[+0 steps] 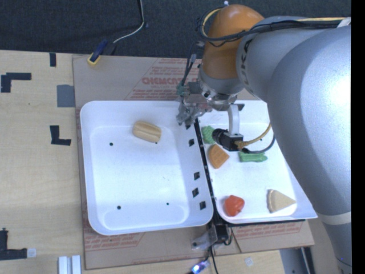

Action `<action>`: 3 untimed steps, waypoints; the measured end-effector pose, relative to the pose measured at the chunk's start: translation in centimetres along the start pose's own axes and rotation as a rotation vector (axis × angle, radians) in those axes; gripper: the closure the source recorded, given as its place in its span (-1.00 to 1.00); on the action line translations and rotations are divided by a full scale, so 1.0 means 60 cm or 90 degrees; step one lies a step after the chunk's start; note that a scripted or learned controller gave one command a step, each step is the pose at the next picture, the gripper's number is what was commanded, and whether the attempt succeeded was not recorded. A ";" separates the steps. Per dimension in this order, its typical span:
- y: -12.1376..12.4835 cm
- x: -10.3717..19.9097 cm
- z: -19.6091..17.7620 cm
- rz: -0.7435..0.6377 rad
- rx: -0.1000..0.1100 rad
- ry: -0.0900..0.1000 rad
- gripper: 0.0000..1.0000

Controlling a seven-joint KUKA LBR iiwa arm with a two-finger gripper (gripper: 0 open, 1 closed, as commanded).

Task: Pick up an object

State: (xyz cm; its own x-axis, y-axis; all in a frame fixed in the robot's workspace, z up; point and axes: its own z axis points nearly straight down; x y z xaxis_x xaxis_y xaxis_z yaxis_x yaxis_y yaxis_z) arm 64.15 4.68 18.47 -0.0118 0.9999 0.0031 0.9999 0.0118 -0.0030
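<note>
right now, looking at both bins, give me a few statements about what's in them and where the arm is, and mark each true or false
1. The left bin holds one tan bread-like piece. True.
2. The red object lies in the left bin. False: it lies in the right bin, near its front edge.
3. The gripper hangs over the far end of the divide between the two bins. True.
4. The pale wedge sits at the back of the right bin. False: it sits near the front, beside the red object.
5. An orange piece lies in the right bin close to the divide. True.
6. The arm comes in from the left. False: it comes from the right.
</note>
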 end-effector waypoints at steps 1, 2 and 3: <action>-0.096 -0.041 0.002 0.008 0.002 -0.003 1.00; -0.058 0.071 0.002 0.003 -0.001 -0.001 1.00; -0.060 0.065 -0.014 0.005 0.000 -0.002 1.00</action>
State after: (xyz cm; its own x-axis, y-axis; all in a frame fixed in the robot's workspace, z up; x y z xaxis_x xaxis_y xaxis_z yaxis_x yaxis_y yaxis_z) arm 60.53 8.53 19.34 -0.0041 1.0000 -0.0002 1.0000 0.0041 -0.0034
